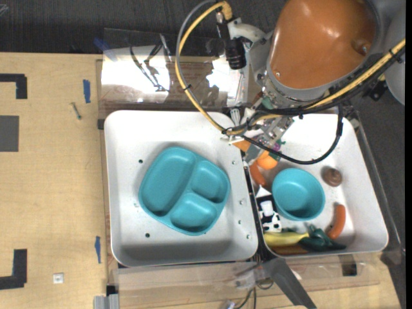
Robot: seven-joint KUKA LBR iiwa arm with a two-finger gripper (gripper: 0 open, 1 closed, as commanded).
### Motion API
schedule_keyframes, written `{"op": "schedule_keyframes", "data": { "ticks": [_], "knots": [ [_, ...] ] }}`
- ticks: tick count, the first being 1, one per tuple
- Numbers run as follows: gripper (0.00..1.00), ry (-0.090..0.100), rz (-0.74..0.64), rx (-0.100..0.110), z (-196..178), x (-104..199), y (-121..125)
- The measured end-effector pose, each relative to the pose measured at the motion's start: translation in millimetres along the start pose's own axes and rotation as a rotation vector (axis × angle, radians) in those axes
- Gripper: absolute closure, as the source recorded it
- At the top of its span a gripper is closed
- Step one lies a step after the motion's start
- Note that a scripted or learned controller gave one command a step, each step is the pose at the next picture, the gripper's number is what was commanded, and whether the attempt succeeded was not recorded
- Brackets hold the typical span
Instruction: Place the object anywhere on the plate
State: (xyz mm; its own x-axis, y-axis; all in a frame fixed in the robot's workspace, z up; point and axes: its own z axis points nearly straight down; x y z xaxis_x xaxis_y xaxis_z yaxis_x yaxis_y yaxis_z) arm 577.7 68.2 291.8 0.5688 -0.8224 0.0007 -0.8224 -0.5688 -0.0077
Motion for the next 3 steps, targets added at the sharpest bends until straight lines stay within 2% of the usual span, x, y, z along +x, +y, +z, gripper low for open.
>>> {"op": "schedule_keyframes", "data": {
  "ticks": [1,2,3],
  "knots": [
    [1.0,-0.004,-0.355,-0.001,-53.3,-29.6,34.4],
    [1.0,-0.011,-0.272,-0.01,62.5,-52.8,71.9],
    [0.0,-0.006,-0.272,-0.006,60.3,-52.0,70.8]
  ]
}}
